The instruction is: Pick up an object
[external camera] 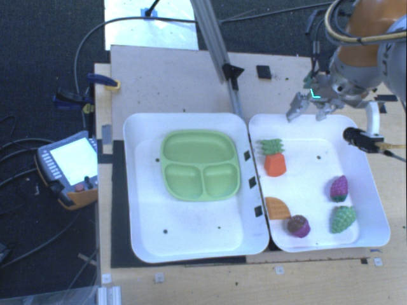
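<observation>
So, starting at the left, the left bin (143, 234) carries a green divided plate (201, 165) lying flat in its upper half, with nothing resting in its three compartments. Just beside it, the right bin (375, 227) holds all the loose toys. Nearest the shared edge, a carrot with a green top (273, 157) lies in the upper left part of that bin. Below it, near the bin's lower left, an orange slice-shaped piece (277, 207) sits touching or almost touching a dark purple round fruit (298, 225). Further right, a magenta fruit (339, 188) stands above a green bunch of grapes (343, 218), the two close together but apart. The gripper (309, 108) hangs over the upper rim of the right bin, above and to the right of the carrot, its two fingers spread apart with nothing between them. By my reading the pick has barely begun: no toy is lifted or touched, and every candidate lies on the bin floor. What remains is nearly everything: choosing a target, most likely the nearby carrot, descending over it, closing the fingers and raising it clear.
</observation>
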You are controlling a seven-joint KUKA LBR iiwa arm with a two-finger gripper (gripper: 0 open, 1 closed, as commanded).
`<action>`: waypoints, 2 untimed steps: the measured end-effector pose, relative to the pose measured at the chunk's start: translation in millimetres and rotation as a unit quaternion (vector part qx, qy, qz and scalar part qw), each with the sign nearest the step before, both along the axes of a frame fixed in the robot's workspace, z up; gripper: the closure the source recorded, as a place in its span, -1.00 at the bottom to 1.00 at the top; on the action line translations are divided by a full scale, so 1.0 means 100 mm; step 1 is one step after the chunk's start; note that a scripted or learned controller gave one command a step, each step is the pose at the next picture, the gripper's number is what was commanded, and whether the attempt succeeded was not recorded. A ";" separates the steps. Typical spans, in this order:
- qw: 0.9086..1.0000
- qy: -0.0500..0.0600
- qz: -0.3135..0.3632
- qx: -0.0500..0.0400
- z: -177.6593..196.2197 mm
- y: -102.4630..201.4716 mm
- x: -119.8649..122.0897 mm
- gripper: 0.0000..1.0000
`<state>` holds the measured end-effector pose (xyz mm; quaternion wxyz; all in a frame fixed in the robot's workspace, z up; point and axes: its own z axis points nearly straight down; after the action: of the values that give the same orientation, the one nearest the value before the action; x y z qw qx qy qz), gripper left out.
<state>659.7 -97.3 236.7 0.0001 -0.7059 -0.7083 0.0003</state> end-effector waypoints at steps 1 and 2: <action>1.000 -0.001 0.000 0.000 0.01 0.00 0.01 -1.00; 1.000 0.000 -0.001 0.000 -0.40 -0.02 0.00 -1.00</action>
<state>659.8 -99.1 196.8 0.0001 -0.7064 -0.7078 0.0006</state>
